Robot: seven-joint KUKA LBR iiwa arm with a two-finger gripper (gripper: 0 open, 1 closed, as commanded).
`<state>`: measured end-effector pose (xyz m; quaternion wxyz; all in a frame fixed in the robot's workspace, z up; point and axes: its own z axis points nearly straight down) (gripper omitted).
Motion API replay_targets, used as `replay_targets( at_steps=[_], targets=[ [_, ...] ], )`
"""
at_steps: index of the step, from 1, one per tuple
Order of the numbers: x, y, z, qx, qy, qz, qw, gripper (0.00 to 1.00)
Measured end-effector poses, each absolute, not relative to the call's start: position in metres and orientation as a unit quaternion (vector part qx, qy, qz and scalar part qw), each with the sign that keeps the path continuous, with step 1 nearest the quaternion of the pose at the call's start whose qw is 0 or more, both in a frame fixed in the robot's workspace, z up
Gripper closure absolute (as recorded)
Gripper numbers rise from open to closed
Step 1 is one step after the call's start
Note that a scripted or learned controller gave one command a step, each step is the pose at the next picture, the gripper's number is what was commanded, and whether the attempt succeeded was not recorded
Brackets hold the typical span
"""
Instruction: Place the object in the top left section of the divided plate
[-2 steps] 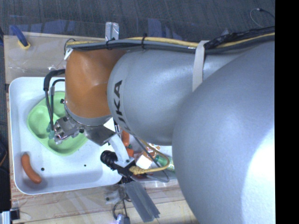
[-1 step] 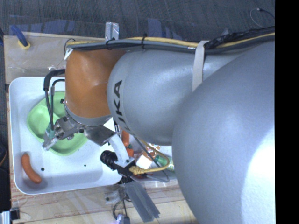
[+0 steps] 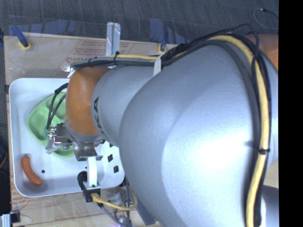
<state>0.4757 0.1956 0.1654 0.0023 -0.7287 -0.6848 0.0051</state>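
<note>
Sausage [image 3: 31, 170] x1, green plate [image 3: 38, 119] x1, white bin [image 3: 19, 93] x1.

My own arm [image 3: 189, 126] blocks most of the bench and covers the right half of the left bin [image 3: 14, 126]. Open white floor lies along that bin's left side, between the green plate [image 3: 40, 119] and what looks like a sausage [image 3: 31, 170] near the lower corner.

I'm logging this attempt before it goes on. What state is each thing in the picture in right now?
Green divided plate: in the left bin, partly hidden by the arm.
Sausage: lying loose on the bin floor, outside the plate.
Left bin: holds both.
</note>
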Motion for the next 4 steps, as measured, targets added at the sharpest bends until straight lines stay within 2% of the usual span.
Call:
replay_targets(
  at_steps=[1, 2, 3, 4],
  targets=[
    [0.576, 0.198, 0.096, -0.725, -0.688, 0.0036, 0.002, 0.0],
    [0.576, 0.198, 0.101, -0.722, -0.692, 0.008, 0.003, 1.0],
    [0.515, 0.149, 0.098, -0.748, -0.664, -0.0099, 0.004, 1.0],
    [0.474, 0.127, 0.113, -0.744, -0.668, -0.0072, 0.016, 1.0]
  ],
)
